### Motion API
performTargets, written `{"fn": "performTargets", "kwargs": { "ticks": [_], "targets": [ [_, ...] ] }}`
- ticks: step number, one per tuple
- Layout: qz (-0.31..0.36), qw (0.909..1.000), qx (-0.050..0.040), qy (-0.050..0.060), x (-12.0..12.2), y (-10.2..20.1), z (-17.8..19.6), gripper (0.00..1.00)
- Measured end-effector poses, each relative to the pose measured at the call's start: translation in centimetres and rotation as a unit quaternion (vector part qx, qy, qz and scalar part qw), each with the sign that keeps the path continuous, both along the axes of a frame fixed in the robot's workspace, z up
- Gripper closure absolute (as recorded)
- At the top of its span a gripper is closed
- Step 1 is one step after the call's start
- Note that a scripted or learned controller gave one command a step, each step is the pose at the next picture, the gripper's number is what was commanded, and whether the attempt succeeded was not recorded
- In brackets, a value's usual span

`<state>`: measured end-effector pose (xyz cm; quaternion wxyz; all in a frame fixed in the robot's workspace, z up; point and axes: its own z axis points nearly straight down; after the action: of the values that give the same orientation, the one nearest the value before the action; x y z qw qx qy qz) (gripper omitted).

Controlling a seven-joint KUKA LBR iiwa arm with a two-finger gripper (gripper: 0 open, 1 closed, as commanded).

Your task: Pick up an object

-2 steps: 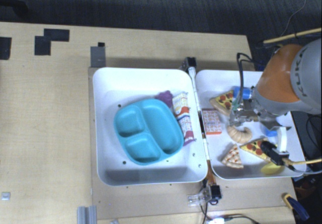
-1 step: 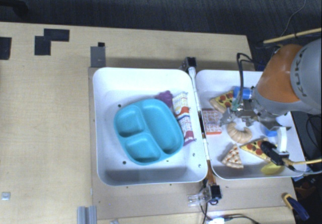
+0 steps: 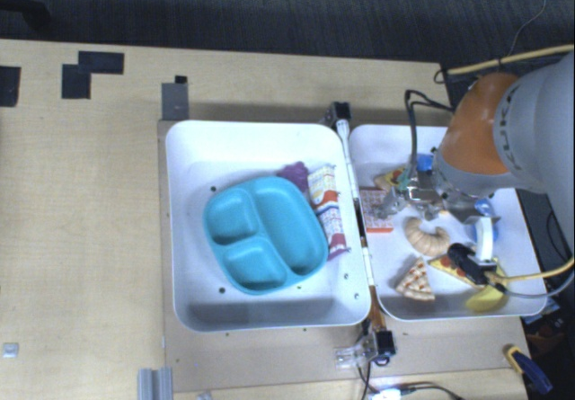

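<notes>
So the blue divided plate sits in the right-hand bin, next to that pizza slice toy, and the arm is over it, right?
Not quite. The camera view shows the blue divided plate in the left bin. The pizza slice toy lies in the right bin, and the arm is over that one.

You see blue divided plate [image 3: 266,235] in left bin [image 3: 193,299]; tool [image 3: 415,196] low over right bin [image 3: 530,304], near croissant [image 3: 426,235].
</notes>
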<state>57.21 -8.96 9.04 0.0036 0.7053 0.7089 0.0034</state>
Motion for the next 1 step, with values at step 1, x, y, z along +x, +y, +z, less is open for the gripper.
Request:
{"fn": "performTargets", "kwargs": {
  "ticks": [1],
  "targets": [
    [0.001, 1.0, 0.0016, -0.005, 0.37, 0.19, 1.38, 1.0]
  ]
}}
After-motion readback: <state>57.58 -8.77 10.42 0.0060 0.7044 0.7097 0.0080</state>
